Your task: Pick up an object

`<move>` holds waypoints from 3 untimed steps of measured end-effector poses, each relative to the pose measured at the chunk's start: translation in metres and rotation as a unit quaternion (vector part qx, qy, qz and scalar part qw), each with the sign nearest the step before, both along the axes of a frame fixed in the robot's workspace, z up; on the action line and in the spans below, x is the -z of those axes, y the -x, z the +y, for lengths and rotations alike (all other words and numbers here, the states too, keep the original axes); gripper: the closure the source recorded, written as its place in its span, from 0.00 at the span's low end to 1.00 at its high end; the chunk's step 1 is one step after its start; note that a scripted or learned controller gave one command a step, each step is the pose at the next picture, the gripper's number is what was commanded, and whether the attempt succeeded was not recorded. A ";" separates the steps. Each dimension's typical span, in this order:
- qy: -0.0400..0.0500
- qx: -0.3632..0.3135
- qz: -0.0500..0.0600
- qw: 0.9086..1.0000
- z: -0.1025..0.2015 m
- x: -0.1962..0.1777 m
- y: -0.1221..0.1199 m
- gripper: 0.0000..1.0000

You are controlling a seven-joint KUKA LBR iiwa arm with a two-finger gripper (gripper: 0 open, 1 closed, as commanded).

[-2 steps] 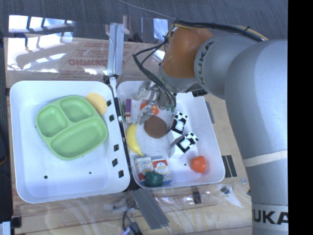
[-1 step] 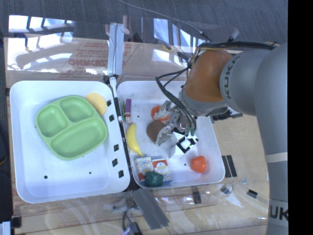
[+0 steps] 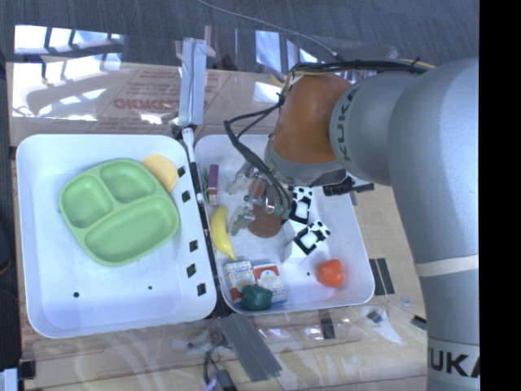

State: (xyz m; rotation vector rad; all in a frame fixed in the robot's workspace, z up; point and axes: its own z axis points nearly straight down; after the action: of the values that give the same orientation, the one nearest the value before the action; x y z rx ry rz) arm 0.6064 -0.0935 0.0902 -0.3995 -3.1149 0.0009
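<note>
We are hovering our end effector [image 3: 254, 206] over a brown round object [image 3: 264, 222] in the right white bin [image 3: 352, 243] — grip state unclear — risking nudging the yellow banana [image 3: 220, 233] alongside.

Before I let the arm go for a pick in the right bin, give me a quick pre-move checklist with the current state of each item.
1. End effector over the right bin: ok.
2. End effector grip state: cannot tell, fingers are too cluttered to read.
3. Object already held: cannot tell; a brown object sits right under it.
4. Nearest target, the banana, lying free beside the left wall: ok.
5. Orange ball and green object apart from the end effector: ok.
6. Green divided plate in the left bin, out of the way: ok.
</note>
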 end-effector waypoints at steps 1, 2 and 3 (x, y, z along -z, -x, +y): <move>0.000 -0.003 0.001 1.000 0.001 -0.008 -0.001 1.00; 0.001 -0.081 -0.002 0.997 -0.053 -0.095 -0.015 1.00; 0.000 0.135 -0.001 0.991 -0.007 -0.138 -0.024 1.00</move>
State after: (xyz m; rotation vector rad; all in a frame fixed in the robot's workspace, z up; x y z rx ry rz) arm 0.6302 -0.1008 0.2286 -0.8170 -3.0334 0.0009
